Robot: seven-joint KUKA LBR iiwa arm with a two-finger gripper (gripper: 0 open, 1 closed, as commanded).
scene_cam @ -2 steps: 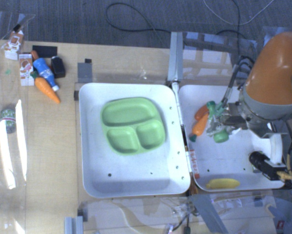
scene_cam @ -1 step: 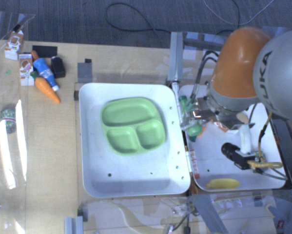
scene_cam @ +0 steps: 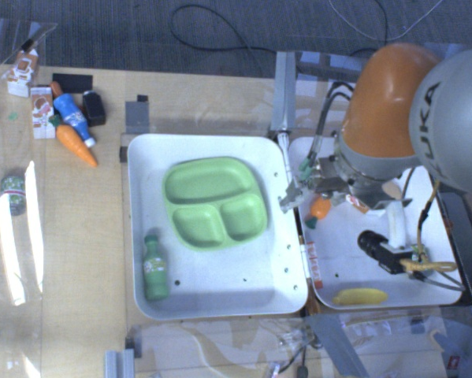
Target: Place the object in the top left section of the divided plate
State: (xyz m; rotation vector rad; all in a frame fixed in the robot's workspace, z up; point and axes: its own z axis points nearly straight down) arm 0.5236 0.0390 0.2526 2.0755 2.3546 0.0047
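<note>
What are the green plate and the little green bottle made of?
The green plate looks like matte moulded plastic: one even colour, soft rounded dividers, no shine. The little green bottle also seems plastic, smooth with a printed label, though it is too small to be sure.

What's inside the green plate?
Nothing lies in the green plate; its three sections show bare green. The green bottle lies beside it in the white bin.

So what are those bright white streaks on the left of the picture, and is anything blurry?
Camera view: the streaks look like glare from overhead lights on a shiny clear sheet over the wooden bench; the big grey-and-orange robot arm looms soft and slightly blurred, being nearest the lens; the green divided plate is evenly lit, with soft shadows.
</note>
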